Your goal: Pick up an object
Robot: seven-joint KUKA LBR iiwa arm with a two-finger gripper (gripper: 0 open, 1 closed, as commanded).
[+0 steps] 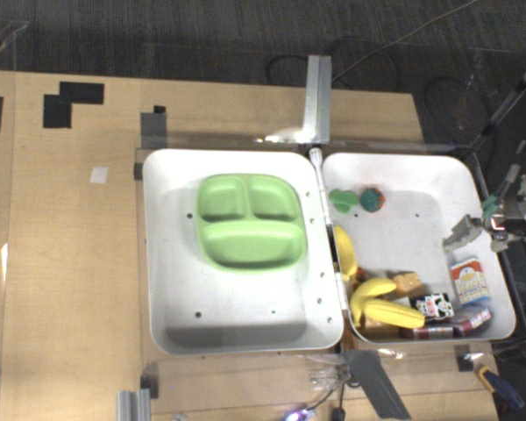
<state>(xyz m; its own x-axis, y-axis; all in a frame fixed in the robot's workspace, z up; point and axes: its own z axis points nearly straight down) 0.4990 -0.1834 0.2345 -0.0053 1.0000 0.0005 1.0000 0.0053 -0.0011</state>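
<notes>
The arm (522, 213) is cut off by the picture's right edge beside the right bin (421, 169), and its gripper (473, 229) above that bin's right wall is too small and blurred to tell how it stands. In the right bin's lower corner, a brown item (377, 327) lies mostly hidden under the bananas (381, 301). The print on the small cartons (467, 281) near that corner is too small to read.

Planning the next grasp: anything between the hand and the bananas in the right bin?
Nothing visible. The hand sits over the right bin's right side; the bananas lie down-left of it, across bare bin floor. A small white carton lies below the hand, off that line.
</notes>
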